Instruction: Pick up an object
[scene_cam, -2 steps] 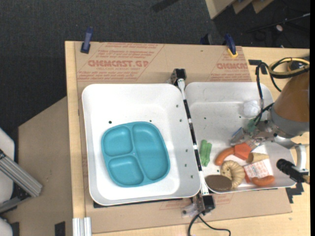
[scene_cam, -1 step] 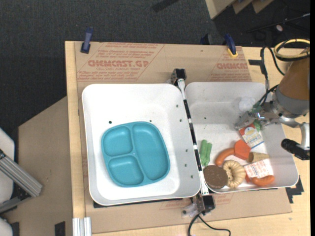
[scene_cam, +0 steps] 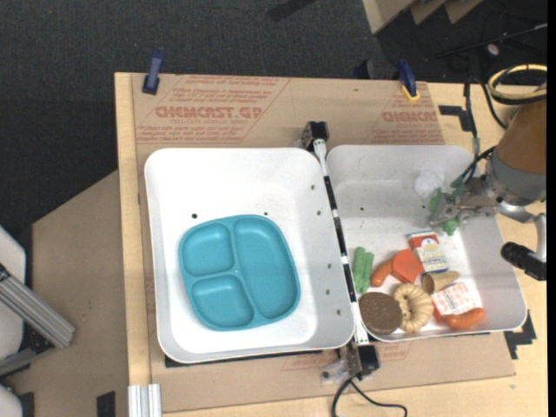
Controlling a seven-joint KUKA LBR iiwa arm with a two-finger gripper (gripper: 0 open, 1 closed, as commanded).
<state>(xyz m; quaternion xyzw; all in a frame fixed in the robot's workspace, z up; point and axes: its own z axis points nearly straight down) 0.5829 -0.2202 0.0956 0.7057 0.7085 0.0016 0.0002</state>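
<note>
Tool low at right bin's upper right edge, fingers' state: can't tell. Risk: toys sit lower-frame, so it closes on nothing.

Both white bins look like smooth moulded plastic with a slight sheen, and the teal divided tray inside the left one is matt plastic too. Brown board with red print is laid under the bins, dull and papery-looking. Right of the tray, a round brown patty looks rough and matt, the pale ring-shaped piece beside it bumpy, and the small packet glossy like printed film
</note>
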